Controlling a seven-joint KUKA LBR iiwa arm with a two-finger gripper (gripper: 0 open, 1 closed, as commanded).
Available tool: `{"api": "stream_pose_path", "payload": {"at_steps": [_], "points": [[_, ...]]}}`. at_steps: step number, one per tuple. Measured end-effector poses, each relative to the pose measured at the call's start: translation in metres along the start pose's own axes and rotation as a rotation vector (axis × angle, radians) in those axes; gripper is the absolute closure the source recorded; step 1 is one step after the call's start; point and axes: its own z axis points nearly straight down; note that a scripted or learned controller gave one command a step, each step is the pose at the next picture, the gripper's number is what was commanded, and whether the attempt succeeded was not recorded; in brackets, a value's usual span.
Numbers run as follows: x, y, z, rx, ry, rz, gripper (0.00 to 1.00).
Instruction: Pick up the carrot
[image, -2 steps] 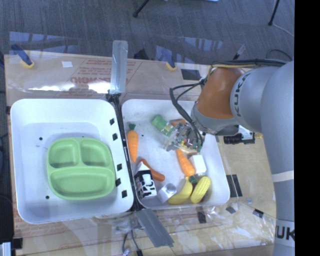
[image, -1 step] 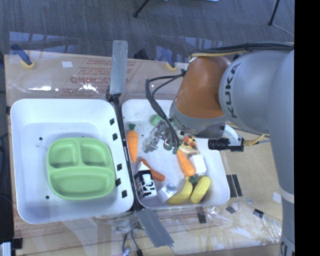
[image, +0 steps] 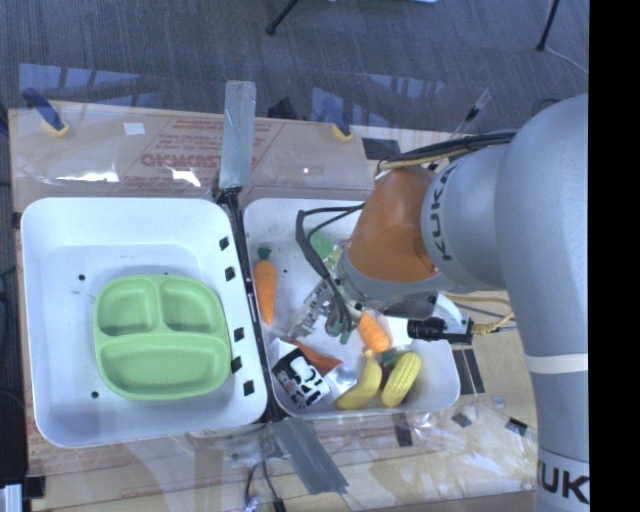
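"KUKA" on arm (image: 520, 260), lower rt

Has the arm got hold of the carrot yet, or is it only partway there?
Partway. Done: the arm has reached into the right bin, and its gripper sits low among the toys. In hand: nothing that I can see. The carrot lies by the bin's left wall, apart from the gripper. Left: move onto the carrot, grip it and lift.
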Motion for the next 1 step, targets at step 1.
{"api": "stream_pose_path", "payload": {"at_steps": [1], "points": [[-0.0108, -0.0556, -0.0513, -0.005, -0.010, 0.131, 1.00]]}}
